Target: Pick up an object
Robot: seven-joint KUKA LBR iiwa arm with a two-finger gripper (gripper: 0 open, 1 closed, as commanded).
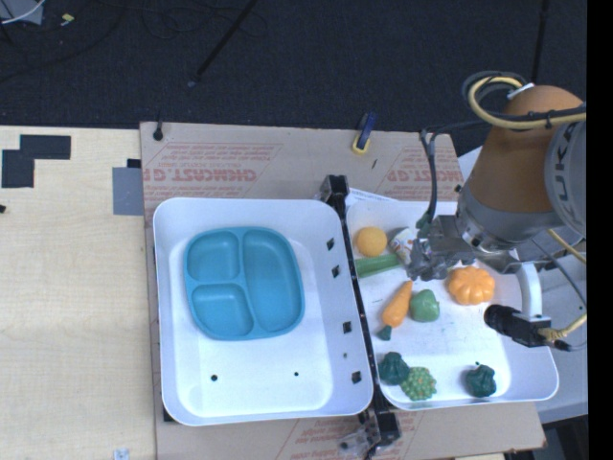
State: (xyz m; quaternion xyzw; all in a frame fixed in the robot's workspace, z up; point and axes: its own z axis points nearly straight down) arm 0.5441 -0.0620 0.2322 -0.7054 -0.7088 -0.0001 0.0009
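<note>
Hovering low in the right bin, the end effector nears the carrot.

The arm comes in from the right, its broad orange band uppermost and the grey wrist angled down and to the left beneath it. The hand hangs low at the end of that wrist, a dark cluster of metal and cabling, too tangled to read its fingers.
</note>
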